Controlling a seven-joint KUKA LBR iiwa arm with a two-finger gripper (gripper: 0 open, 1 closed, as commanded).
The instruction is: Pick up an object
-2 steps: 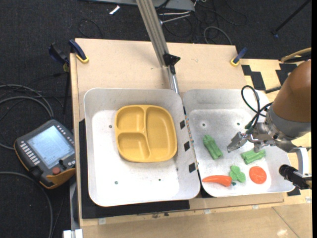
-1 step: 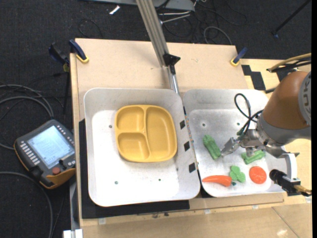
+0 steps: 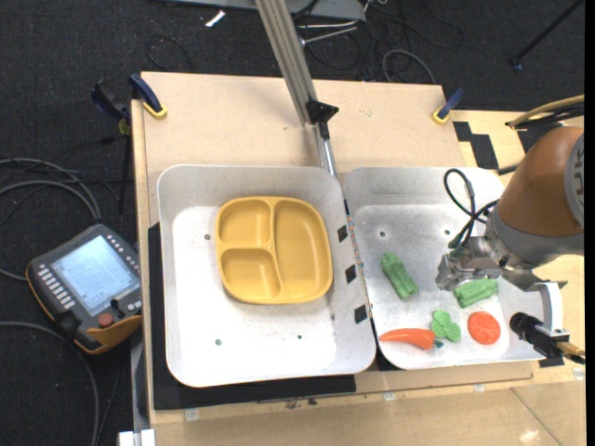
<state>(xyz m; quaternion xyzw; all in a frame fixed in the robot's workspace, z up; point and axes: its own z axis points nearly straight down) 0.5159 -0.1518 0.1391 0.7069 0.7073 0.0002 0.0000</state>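
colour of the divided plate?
Plain yellow, no pattern. The divided plate shows best in the camera view, lying in the white bin.

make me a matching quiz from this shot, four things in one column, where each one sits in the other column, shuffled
Things
1. yellow three-compartment plastic plate
2. orange carrot-shaped toy
3. round red toy
4. long green toy

Places
A. right white bin, on the view's right of the small green lump
B. middle of the left white bin
C. right white bin, on the view's left of the small green lump
D. right white bin, alone, on the view's left of the gripper

Pairs: 1-B, 2-C, 3-A, 4-D
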